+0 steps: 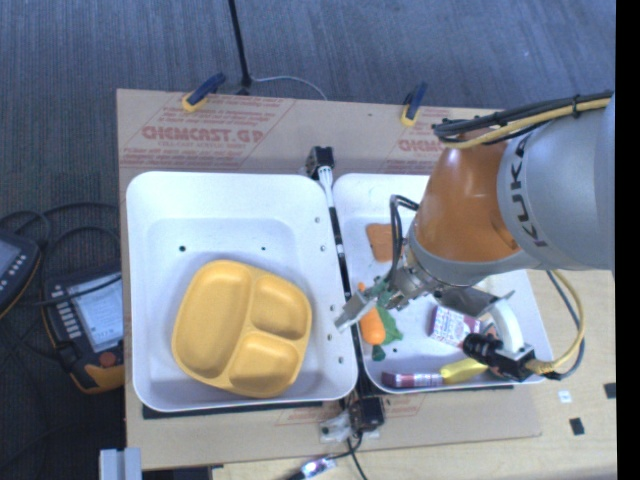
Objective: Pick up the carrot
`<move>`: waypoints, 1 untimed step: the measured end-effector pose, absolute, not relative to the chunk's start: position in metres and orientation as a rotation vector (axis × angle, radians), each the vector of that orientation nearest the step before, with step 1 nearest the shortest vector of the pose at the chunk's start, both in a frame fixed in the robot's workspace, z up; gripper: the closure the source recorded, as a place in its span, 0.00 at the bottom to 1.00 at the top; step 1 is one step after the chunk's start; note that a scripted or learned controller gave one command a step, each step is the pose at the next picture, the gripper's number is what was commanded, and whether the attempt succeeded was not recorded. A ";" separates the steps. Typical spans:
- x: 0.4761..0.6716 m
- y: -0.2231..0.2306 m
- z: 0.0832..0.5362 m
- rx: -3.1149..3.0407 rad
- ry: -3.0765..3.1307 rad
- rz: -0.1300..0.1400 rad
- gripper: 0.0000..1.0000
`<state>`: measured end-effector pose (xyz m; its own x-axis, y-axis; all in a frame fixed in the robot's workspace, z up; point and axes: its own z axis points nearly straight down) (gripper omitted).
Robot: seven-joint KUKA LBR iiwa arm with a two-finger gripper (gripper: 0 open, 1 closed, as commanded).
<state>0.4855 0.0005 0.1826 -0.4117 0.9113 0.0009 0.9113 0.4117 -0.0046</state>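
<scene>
The carrot (371,326), orange with a green top, lies in the right bin (533,313) against its left wall, just below the tool (385,296). Whether the tool is open or closed on anything cannot be told, since the orange-banded wrist covers it from above. Crowding the carrot are a pink packet (448,322), a yellow item (462,370), a marker (412,378) and an orange piece (379,240). A yellow divided plate (242,325) sits in the left bin (160,203).

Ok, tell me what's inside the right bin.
In the right bin: a carrot under the gripper, a purple packet, a marker, a yellow piece. The arm covers its middle.
</scene>
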 end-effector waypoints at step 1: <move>0.486 0.000 0.183 -1.702 -2.637 0.005 0.00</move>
